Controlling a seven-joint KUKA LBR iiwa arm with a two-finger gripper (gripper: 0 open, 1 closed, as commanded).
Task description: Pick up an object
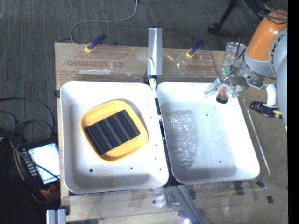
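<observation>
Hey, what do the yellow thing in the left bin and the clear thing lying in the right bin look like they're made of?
The yellow tray looks like smooth moulded plastic, going by its rounded glossy rim; its black ribbed insert seems matte, perhaps rubber or foam. The clear bottle appears to be thin transparent plastic: the white right bin shows through it, and its crinkled surface glints.

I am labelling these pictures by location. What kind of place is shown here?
Probably a robotics lab test bench: two white bins sit on a clamped board, a robot arm reaches in, and cables trail over carpet.
</observation>
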